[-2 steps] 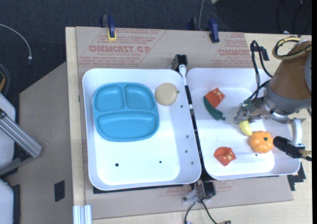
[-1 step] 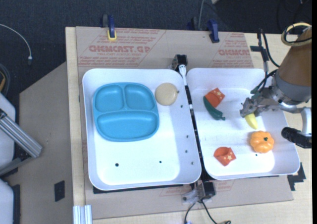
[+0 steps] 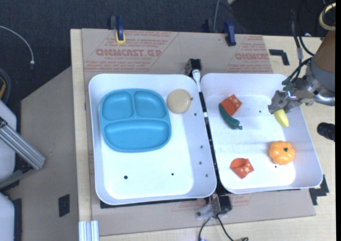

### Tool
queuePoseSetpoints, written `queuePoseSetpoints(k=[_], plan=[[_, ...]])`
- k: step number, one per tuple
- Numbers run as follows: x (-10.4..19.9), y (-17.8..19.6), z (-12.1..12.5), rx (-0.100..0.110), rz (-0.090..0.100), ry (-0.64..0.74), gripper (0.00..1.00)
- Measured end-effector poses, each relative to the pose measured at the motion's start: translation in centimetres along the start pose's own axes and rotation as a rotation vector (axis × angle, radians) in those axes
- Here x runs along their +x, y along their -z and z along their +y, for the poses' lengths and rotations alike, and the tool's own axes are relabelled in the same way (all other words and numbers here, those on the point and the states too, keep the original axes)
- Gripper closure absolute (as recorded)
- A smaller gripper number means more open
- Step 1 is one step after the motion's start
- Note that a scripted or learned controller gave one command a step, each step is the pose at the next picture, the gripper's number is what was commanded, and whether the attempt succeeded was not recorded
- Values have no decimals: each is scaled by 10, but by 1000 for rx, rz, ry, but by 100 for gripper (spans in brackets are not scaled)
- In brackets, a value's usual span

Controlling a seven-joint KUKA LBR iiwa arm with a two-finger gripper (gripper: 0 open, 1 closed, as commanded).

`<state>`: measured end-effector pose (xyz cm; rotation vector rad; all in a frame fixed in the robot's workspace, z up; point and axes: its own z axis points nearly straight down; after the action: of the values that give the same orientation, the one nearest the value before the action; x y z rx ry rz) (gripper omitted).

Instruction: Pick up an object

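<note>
Yellow banana [image 3: 282, 119] lies just beneath the fingers [image 3: 278, 103].

- We see a bench topped with a brown board [image 3: 160, 48] printed with red lettering.
- Two blue clamps [image 3: 119, 27] grip the board's far edge, one toward the left and one toward the right.
- The left white bin [image 3: 154, 181] lies flat on the board.
- The right white bin [image 3: 261, 181] lies just beside it, their inner rims touching along the middle.
- We note black corner marks [image 3: 64, 204] on the board near the bins' outer corners.
</note>
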<state>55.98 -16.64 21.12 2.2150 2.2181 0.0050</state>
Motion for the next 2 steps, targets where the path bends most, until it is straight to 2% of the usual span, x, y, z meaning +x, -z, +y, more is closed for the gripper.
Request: queuePoseSetpoints(k=[1,2], plan=[[0,9,1,4,1,0,100],[48,13,6,7,4,3,100]])
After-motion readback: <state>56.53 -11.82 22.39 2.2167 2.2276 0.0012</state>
